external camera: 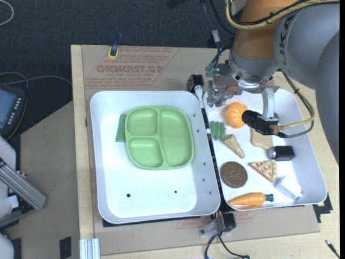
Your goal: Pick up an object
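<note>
White plastic, two shallow bins side by side on the counter point(86, 69): we list the left bin point(108, 144) as carrying a green divided plate point(159, 136) with a darker green piece tucked at its left edge, and the right bin point(307, 161) as carrying the loose goods. Entered for the right bin: an orange round fruit point(234, 114) near the back; a small green ribbed item point(218, 129) against the dividing wall; a tan wedge point(234, 144) beside it; a brown round cookie point(234, 174); a pizza slice point(264, 170); a carrot point(250, 199) along the front wall; a dark cylinder point(281, 152); a pale white piece point(288, 186) toward the front right. The grey arm with its orange band point(264, 20) reaches over the back of the right bin, and the hand point(218, 97) sits low at the back left corner, just beside the orange round fruit. We cannot tell how the hand is set, and we see nothing between it. We judge the pick not yet made. For a sound attempt we would favour the orange round fruit, nearest and tallest, centring over it before descending, keeping off the bin wall and the cable lying beside it, and lifting only once contact is firm on both sides.
</note>
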`<state>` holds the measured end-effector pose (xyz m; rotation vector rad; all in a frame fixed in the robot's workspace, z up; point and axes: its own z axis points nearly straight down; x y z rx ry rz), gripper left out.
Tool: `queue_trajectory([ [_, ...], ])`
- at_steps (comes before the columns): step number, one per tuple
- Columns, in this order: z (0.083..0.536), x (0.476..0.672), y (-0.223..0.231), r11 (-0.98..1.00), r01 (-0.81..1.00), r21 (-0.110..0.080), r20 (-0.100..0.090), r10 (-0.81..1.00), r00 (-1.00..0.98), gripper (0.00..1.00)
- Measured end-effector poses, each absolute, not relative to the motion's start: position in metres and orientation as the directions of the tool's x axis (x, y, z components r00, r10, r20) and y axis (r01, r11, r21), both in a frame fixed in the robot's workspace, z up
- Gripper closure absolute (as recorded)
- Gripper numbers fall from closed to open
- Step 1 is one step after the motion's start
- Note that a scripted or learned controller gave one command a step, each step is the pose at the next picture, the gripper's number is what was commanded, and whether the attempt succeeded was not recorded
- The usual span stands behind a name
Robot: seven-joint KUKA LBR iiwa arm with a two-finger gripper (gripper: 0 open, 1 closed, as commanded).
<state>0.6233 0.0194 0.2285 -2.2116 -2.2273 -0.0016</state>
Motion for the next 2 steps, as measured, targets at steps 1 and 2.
queue_trajectory([
  [1,0.217,0.639,0.033,0.002,1.0,0.002,0.0,1.0,-0.002,1.0],
  [2,0.233,0.629,0.023,0.0,1.0,0.002,0.0,1.0,0.0,1.0],
])
